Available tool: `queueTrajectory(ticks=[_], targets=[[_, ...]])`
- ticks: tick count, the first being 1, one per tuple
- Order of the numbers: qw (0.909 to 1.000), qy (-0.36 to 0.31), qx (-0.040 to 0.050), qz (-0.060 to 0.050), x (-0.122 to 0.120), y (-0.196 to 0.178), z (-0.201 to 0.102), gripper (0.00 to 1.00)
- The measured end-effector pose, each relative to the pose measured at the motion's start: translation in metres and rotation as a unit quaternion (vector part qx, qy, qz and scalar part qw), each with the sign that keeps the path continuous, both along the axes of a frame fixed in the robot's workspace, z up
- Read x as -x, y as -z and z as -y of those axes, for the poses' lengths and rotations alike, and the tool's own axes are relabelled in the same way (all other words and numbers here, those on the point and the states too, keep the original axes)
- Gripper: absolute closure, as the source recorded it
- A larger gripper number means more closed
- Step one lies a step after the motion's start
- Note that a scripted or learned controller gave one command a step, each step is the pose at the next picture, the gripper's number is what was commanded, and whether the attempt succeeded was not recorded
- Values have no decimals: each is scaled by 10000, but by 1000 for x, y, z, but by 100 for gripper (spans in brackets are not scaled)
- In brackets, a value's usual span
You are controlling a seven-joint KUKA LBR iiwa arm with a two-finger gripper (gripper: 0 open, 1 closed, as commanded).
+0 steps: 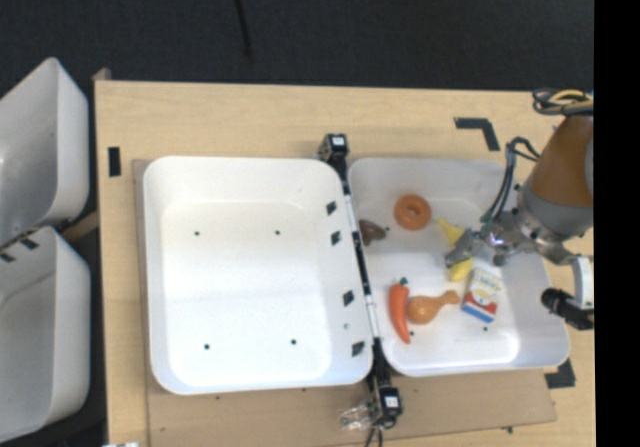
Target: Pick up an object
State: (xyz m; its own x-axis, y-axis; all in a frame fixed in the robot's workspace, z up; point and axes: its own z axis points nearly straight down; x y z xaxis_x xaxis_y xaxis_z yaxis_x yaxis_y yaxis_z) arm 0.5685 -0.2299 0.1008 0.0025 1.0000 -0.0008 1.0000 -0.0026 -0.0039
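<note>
Nearest me, the carrot (pixel 399 313) lies in the right bin (pixel 500 355), touching a pear-shaped toy (pixel 430 307). It looks light and slick; I'd pinch its middle. The gripper (pixel 462 257) hovers near a yellow piece (pixel 451 232); grip state: cannot tell.

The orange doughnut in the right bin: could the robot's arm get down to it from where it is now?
Probably yes. The doughnut lies alone on bare bin floor, nothing on top, and the gripper hangs close by in the same bin.
</note>
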Motion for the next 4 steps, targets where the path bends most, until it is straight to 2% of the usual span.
queueTrajectory(ticks=[1,2,3,4], targets=[[10000,-34,8,51,-59,-1,-1,0],[10000,-5,1,5,-6,0,0,0],[10000,-6,7,33,-9,-10,1,100],[10000,-65,-21,31,-16,0,-121,100]])
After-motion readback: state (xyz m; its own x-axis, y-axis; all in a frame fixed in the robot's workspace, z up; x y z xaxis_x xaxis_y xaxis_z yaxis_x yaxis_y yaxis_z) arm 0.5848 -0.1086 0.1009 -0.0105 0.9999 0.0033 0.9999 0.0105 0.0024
